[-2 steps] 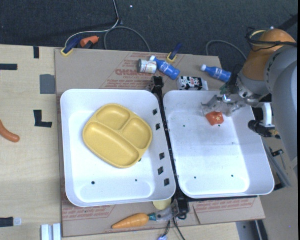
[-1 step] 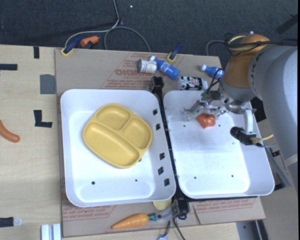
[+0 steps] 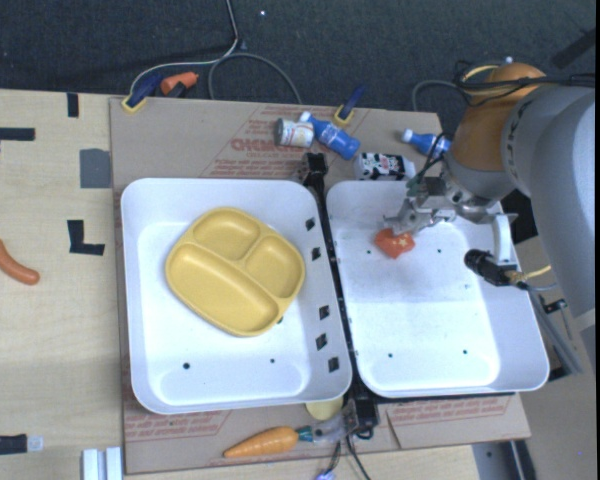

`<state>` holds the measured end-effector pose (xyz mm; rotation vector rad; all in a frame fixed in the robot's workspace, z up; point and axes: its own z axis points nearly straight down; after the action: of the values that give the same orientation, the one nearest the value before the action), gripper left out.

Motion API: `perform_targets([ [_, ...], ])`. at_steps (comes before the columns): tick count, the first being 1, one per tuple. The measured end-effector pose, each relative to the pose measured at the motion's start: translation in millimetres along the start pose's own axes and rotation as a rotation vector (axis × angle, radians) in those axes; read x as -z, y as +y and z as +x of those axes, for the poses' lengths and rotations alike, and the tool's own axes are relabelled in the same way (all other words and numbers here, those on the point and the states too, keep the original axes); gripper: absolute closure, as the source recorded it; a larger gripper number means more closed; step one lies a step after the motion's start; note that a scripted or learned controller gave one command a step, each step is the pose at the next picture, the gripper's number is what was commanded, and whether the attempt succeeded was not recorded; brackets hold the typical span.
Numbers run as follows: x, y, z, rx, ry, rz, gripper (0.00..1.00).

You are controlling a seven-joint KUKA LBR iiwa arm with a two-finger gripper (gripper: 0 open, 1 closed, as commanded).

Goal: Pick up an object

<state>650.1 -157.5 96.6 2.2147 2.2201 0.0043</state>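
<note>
A dark speckled floor (image 3: 380, 28) ran along the far side of the scene, with a thin black cable (image 3: 232, 28) trailing across it. Nearer lay a pale wooden worktop (image 3: 40, 348) marked with black tape pieces (image 3: 7, 140). A brown cardboard sheet (image 3: 220, 133) covered its middle. The light was even, with soft shadows.
</note>
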Motion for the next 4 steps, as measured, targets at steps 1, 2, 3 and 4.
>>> perform_targets([
  [1, 1, 0, 0, 0.000, 0.000, -0.001, 0.00],
  [2, -10, -18, 31, -0.001, -0.003, 0.002, 0.00],
  [3, 0, -17, 31, -0.001, -0.001, 0.001, 1.00],
  [4, 93, -54, 92, 0.004, 0.005, 0.004, 1.00],
])
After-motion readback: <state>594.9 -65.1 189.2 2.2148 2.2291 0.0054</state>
